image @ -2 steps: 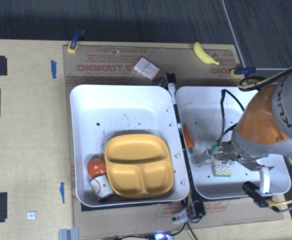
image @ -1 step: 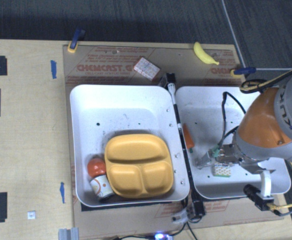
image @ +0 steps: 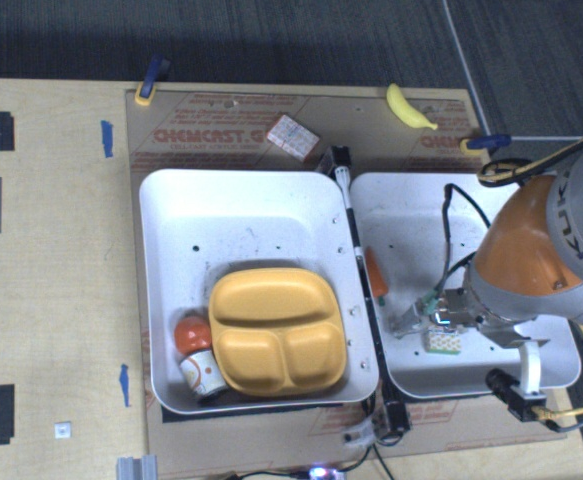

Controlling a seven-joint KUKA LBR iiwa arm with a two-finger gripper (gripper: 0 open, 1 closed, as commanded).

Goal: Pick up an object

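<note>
Gripper: the gripper [image: 423,315] is down in the right bin, low over the floor toward that bin's left half; too small and cluttered at the tip to tell whether it is open or closed, and nothing can be made out in its grasp.
Arm: the grey arm [image: 531,258] with its orange band comes in from the right and covers much of the right bin's right half.
Nearest object: a small pale patterned pad [image: 443,342] lies on the bin floor just beside the gripper, on its near side.
Orange piece: a slim orange item [image: 375,274] lies right along the right bin's left wall, hard against the edge, near the gripper.
Right bin: the white right bin [image: 411,200] has bare floor toward its far wall and left corner, so room lies there.
Left bin: the left bin [image: 181,228] has its far half bare; the near half is crowded.
Yellow tray: a divided yellow tray [image: 276,328] sits in the near half, close to the near rim and right wall.
Small items: an orange ball [image: 192,334] and a white and orange ball [image: 202,371] are wedged between the tray and the left wall.
Bench: on the bench [image: 51,268] beyond the bins, a yellow banana [image: 409,108] and a small checked block [image: 291,136] lie well apart from the gripper.
</note>
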